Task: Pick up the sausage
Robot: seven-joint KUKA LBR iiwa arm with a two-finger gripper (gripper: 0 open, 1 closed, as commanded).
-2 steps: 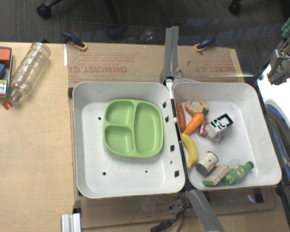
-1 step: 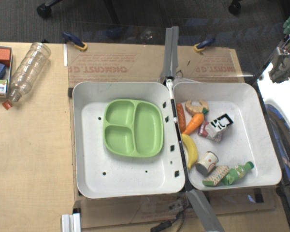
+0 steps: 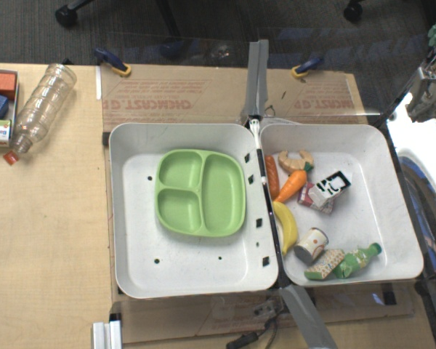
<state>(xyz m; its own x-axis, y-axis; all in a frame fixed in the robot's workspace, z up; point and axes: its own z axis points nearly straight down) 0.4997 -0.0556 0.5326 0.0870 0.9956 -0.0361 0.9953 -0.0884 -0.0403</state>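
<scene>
The sausage (image 3: 272, 177), a reddish-brown link, lies lengthwise against the left wall of the right bin (image 3: 392, 166). It touches the orange carrot (image 3: 292, 184) on its right and sits just above the banana (image 3: 285, 225). My gripper (image 3: 427, 93) is a blurred grey shape at the right edge of the view. It hangs above and outside the right bin's far right corner, well away from the sausage. Nothing is visibly held in it.
The right bin also holds a bread piece (image 3: 294, 160), a white-and-black box (image 3: 327, 189), a small can (image 3: 312, 243) and a green bottle (image 3: 345, 262). A green divided plate (image 3: 201, 193) sits in the left bin (image 3: 131, 217). A plastic bottle (image 3: 40, 104) lies on the bench at left.
</scene>
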